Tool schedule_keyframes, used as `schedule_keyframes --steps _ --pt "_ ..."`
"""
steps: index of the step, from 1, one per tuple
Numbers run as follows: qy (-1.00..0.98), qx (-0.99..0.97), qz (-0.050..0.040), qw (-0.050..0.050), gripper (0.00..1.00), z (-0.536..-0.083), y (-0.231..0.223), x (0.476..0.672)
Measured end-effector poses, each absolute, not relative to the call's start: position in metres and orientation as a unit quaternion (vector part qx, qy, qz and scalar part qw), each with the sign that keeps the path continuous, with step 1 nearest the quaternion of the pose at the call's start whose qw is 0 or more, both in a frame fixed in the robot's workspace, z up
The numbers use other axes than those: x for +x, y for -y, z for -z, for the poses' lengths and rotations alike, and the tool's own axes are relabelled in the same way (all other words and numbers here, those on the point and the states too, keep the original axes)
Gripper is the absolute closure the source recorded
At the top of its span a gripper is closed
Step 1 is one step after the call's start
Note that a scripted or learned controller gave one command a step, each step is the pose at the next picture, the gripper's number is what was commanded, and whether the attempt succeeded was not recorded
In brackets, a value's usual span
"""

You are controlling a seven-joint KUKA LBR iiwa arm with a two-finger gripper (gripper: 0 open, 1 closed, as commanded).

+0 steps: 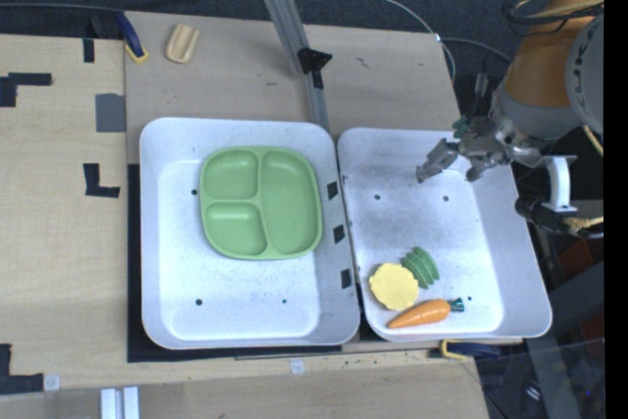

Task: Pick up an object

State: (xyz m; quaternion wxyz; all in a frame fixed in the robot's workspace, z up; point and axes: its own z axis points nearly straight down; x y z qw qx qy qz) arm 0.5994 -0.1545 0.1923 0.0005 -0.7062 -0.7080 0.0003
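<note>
The right bin (491, 240) holds three toy foods near its front edge: a yellow round piece (393, 287), a green ridged piece (423, 265) and an orange carrot (421, 312). My gripper (453, 163) hangs over the bin's far right part, well behind these toys. Its two fingers (432, 162) stand apart and open, with nothing between them.
The left bin (167, 240) holds a green divided plate (261, 201). A grey metal pole (285, 5) slants down to the gap between the bins. A small tan object (182, 42) and a blue and yellow item (132, 37) lie on the bench at the far left.
</note>
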Motion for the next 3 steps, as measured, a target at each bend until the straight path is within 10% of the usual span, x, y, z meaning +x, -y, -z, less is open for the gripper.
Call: schedule_keyframes --steps 3 --pt "0.708 -0.707 -0.0026 0.003 0.00 -0.094 0.149 0.596"
